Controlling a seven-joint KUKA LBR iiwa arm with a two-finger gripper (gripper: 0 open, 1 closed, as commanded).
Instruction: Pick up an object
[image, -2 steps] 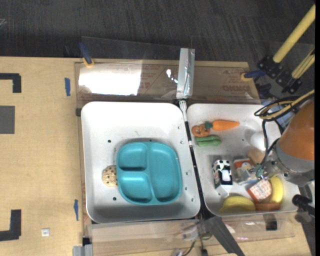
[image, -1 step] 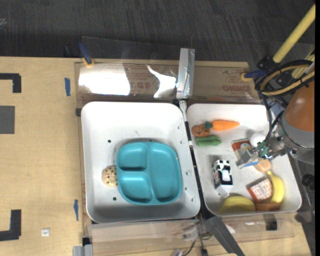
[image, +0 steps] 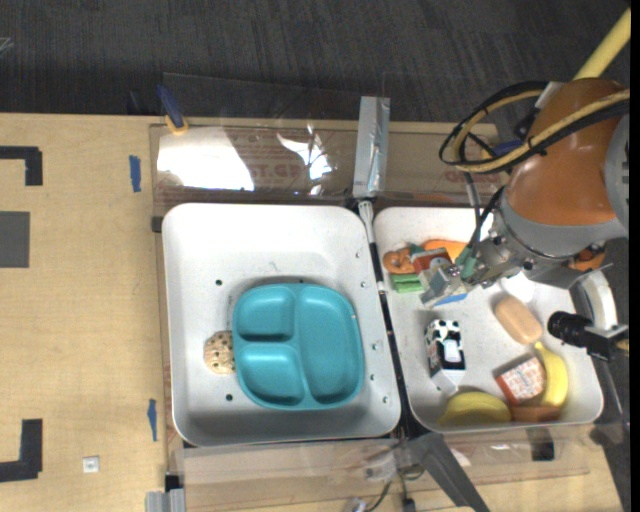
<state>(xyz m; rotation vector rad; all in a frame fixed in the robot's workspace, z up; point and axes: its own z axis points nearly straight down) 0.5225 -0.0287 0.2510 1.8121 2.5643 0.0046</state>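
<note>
1. The gripper (image: 452, 283) hangs low in the right bin (image: 590, 405), at its upper-left part, with the arm (image: 560, 160) bent over it from the right.
2. Whether it is clenched, released or grasping anything I cannot tell; the wrist and clutter hide that.
3. Candidate objects crowd that bin. Orange and green toys (image: 408, 262) lie just beside the gripper toward the divider, a black-and-white carton (image: 445, 345) sits below it, a tan block (image: 518, 321) lies to its right, and a banana (image: 478, 405) rests along the bin's bottom wall.
4. Judging by its position, the gripper is placed for the cluster beside the divider, the nearest reachable pile.
5. The left bin (image: 190, 300) holds a teal divided tray (image: 298, 345) with a cookie (image: 218, 352) touching the tray's left edge, well away from the gripper.
</note>
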